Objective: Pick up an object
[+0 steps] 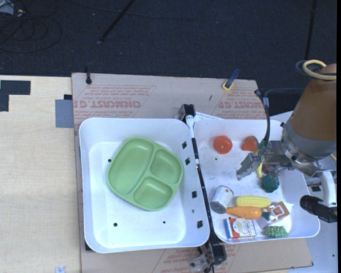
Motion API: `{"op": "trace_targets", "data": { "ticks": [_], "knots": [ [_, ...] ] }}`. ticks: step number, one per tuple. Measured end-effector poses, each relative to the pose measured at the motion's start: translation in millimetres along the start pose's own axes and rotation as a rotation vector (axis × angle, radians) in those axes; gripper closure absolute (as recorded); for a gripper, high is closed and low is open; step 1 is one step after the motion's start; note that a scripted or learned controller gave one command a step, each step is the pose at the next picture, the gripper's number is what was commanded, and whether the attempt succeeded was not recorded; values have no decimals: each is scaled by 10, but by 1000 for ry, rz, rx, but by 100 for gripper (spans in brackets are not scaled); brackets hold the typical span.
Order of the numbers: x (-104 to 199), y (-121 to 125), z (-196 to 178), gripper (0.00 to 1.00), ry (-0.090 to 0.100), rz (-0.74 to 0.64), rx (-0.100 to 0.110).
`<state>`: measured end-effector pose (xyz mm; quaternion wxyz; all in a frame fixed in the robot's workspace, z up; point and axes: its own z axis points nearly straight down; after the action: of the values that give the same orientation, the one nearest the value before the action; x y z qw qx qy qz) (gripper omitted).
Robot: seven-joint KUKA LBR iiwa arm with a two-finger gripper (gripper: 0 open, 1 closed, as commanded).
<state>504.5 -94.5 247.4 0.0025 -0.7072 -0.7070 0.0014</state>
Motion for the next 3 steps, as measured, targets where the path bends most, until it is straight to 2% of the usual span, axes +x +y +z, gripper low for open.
{"op": "trace_targets", "data": {
  "ticks": [1, 2, 3],
  "knots": [
    [-316, 481, 1023, 0, 0, 2, 1],
    [-563, 1110, 1009, 0, -1, -1, -3],
    [-886, 1310, 1370, 0, -2, -3, -9]
  ]
}}
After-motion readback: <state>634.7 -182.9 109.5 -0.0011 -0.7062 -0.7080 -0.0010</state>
